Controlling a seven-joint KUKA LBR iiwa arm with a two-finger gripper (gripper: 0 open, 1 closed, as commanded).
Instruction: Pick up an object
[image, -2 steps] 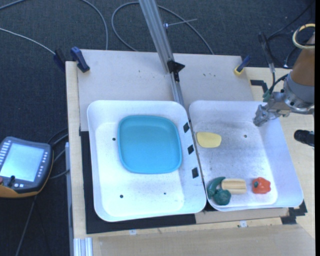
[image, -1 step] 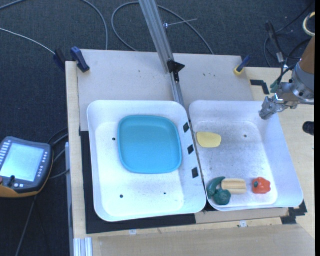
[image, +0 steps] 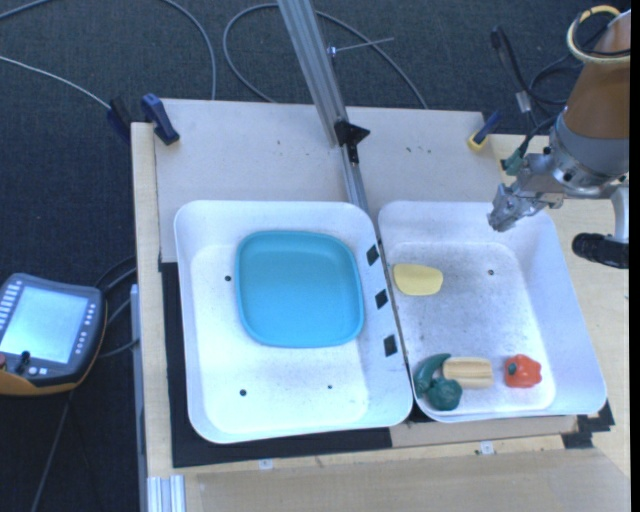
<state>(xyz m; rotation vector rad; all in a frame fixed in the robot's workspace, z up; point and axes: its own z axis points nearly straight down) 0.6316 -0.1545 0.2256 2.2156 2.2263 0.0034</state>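
Now the gripper (image: 508, 214) hovers, its state impossible to tell; the yellow piece (image: 417, 279) sits well left below, so a straight descent probably misses.

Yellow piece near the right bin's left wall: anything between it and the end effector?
Nothing visible. The end effector is over the right bin's far right corner, with bare bin floor between it and the yellow piece. The other toys lie along the near edge.

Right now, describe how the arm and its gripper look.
The arm has a grey body with a broad orange band above the wrist and a yellowish ring near the top. Dark cables run alongside it. The gripper is a small, grey metallic part at its end, with a bit of green next to it.
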